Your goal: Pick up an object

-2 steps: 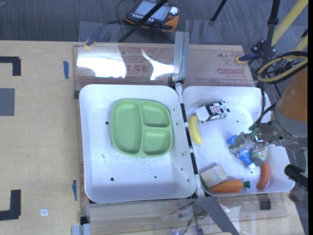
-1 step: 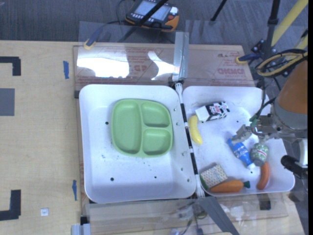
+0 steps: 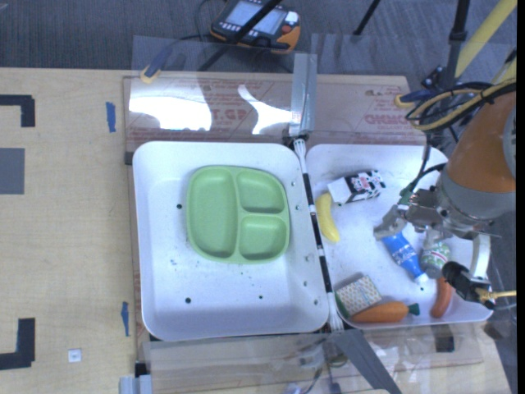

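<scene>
While the left bin (image 3: 156, 245) carries a green divided plate (image 3: 239, 214) at its centre, the right bin (image 3: 361, 161) is crowded. A banana (image 3: 327, 217) lies at its nine o'clock edge, a black-and-white toy cow (image 3: 362, 185) toward eleven, a carrot (image 3: 381, 311) at six. The blue tube (image 3: 404, 253) lies at the centre, just beside the hand (image 3: 431, 235) at three o'clock; whether it is clenched, I cannot tell.
</scene>
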`<state>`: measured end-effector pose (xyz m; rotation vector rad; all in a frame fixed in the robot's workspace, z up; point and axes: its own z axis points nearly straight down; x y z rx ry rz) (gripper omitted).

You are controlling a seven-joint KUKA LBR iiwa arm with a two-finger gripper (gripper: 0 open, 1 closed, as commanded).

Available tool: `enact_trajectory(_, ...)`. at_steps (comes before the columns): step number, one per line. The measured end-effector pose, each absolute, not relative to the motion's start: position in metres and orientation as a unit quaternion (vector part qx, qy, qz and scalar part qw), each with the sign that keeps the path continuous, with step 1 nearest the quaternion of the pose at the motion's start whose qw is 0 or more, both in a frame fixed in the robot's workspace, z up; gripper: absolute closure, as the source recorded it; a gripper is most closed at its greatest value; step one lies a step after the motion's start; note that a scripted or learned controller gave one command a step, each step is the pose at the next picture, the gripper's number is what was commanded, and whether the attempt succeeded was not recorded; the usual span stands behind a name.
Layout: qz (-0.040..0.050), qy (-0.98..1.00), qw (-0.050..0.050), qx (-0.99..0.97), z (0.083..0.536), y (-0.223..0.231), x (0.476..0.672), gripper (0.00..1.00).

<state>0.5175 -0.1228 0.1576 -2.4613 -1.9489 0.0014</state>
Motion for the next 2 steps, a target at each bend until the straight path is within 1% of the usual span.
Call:
enact_trajectory(1, -0.0015, -0.679, -0.001, -0.734, 0.087, -0.177, 0.527, 0.00)
enact_trajectory(2, -0.0025, -0.679, -0.003, -0.735, 0.098, -0.177, 0.528, 1.00)
